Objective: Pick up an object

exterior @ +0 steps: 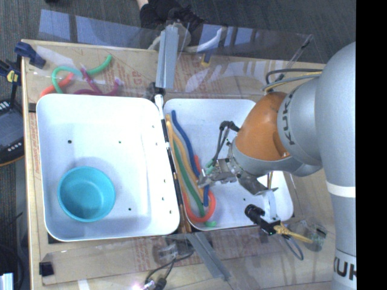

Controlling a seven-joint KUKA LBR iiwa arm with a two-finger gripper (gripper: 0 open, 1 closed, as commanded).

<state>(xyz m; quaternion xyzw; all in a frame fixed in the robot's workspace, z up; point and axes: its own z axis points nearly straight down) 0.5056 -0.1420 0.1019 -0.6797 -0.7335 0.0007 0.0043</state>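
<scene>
I see a pale wooden table [91, 53] beneath the bins, well beyond the gripper [208, 175], with dark grey carpet [242, 8] past its far edge. A clear plastic sheet [254, 44] stands along that edge, catching soft reflections.

Two bins side by side on the surface [242, 71]. Left bin [91, 119]: bowl [86, 193] in its near-left corner. Right bin [205, 110]: bundle of tubes [188, 168] along its left wall. Arm [302, 132] over right bin's right half; gripper [207, 175] just beside the tubes. More tubes [78, 80] on the surface behind left bin.
</scene>
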